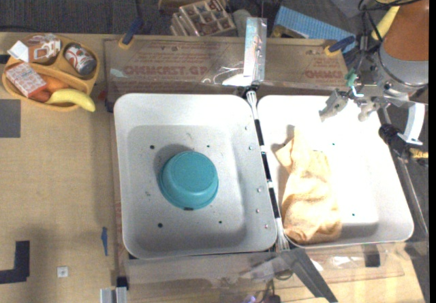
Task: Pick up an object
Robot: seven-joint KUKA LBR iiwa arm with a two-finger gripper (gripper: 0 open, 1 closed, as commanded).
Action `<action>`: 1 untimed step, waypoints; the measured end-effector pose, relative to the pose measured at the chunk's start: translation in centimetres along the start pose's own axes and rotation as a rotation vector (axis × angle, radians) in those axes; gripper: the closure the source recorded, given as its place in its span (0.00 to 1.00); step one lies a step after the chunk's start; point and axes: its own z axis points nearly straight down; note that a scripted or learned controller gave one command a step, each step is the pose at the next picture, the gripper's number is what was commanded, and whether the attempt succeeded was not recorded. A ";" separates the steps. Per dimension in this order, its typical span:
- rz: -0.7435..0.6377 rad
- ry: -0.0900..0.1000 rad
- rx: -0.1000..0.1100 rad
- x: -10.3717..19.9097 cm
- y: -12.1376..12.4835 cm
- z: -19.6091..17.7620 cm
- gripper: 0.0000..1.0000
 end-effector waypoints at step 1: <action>-0.050 -0.001 -0.003 0.0 -1.3 13.5 0.00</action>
